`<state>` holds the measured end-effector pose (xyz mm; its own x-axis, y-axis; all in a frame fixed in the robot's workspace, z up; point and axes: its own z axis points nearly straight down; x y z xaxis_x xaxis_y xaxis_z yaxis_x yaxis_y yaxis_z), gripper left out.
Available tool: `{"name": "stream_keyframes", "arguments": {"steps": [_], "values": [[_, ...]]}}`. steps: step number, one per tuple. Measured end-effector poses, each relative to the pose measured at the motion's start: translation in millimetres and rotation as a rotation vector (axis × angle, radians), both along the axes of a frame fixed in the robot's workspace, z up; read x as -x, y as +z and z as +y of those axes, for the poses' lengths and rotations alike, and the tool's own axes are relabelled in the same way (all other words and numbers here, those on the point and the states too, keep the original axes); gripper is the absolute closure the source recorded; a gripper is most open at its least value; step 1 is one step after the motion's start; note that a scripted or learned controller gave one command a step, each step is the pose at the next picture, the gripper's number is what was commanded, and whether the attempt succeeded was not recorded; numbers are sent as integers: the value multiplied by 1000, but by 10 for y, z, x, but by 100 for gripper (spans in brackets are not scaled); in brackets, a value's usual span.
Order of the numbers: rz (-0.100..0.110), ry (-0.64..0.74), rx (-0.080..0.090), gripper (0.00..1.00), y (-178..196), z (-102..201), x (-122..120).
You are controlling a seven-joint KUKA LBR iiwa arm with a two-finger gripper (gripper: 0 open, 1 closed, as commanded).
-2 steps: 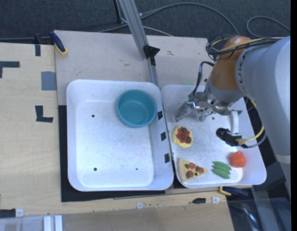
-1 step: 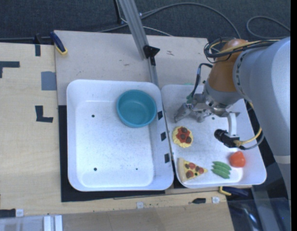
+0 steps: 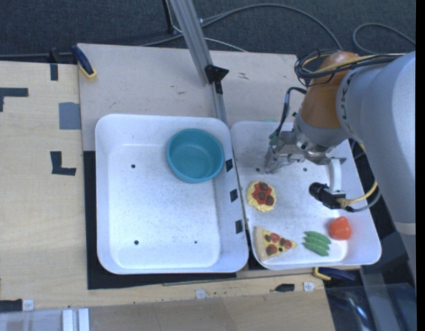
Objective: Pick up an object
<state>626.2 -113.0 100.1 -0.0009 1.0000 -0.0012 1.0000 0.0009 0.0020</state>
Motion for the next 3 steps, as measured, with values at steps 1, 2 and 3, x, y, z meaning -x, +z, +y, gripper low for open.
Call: {"name": "stream_keyframes", "arguments": {"steps": [1, 2, 3], "values": [[-1, 0, -1, 100, 423, 14, 16], [-2, 0, -1, 100, 928, 118, 15], [-3, 0, -1, 100, 1551, 144, 35]]}}
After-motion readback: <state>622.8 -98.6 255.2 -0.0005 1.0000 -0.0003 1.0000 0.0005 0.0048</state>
